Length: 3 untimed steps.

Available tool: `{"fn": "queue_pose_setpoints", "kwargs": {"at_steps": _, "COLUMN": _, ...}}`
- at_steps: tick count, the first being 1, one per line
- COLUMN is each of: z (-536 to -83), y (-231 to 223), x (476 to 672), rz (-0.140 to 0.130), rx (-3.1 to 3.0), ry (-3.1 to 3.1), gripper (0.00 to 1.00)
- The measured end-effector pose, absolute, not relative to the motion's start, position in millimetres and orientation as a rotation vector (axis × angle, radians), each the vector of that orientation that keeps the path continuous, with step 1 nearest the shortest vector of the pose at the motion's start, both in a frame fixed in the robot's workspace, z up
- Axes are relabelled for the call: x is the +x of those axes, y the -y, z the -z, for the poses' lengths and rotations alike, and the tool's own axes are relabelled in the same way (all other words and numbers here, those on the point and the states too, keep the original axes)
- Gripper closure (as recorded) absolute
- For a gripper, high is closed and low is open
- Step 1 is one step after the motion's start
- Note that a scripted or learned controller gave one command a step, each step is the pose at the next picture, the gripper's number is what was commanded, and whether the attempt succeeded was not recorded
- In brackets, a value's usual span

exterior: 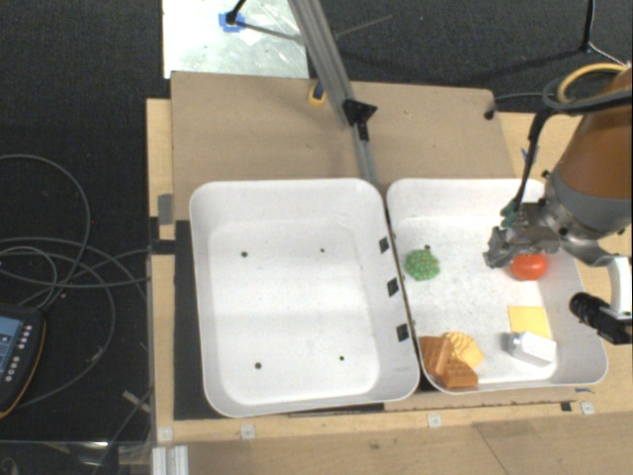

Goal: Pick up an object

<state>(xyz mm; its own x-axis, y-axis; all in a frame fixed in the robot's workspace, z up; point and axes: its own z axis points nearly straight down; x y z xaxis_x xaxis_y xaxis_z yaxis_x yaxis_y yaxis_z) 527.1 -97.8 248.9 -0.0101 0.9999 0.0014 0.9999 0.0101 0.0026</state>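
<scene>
1. The gripper [506, 247] hangs low over the right bin [465, 198], close to that bin's right edge and about halfway along it. It shows as a dark grey cluster below the arm's orange band [598, 151].
2. Whether the gripper is open or closed cannot be told; the parts are too small and dark, and nothing can be seen held in it.
3. A red round object [528, 266] lies just beside the gripper, on the side toward the bin's near edge. It sits so close that touching and apart cannot be told.
4. A green knobbly object [422, 264] lies near the right bin's left edge, well apart from the gripper.
5. A flat yellow block [528, 320] lies toward the bin's near right corner, and a small grey and white object [527, 347] sits just beyond it, nearer that corner.
6. An orange and tan ridged object [450, 358] rests in the bin's near left corner, against the rim.
7. No brand, label or writing can be read on any of these things.
8. The left bin [287, 201] stands side by side with the right one on the brown surface [257, 127], their rims joined by small dark clips [393, 287].
9. A grey pole [326, 47] slants across the surface's far edge, ending near the gap between the bins.
</scene>
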Motion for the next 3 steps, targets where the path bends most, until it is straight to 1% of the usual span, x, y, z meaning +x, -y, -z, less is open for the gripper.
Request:
{"fn": "queue_pose_setpoints", "kwargs": {"at_steps": 1, "z": -249.9, "y": 47.5, "x": 553.6, "rz": -0.006, "rx": 2.208, "ry": -2.233, "gripper": 1.0}}
{"fn": "queue_pose_setpoints", "kwargs": {"at_steps": 2, "z": -256.2, "y": -7.8, "x": 567.9, "rz": -0.006, "rx": 2.208, "ry": -2.233, "gripper": 1.0}}
{"fn": "queue_pose_setpoints", "kwargs": {"at_steps": 3, "z": -252.2, "y": -55.2, "x": 591.4, "rz": -0.005, "rx": 2.209, "ry": -2.232, "gripper": 1.0}}
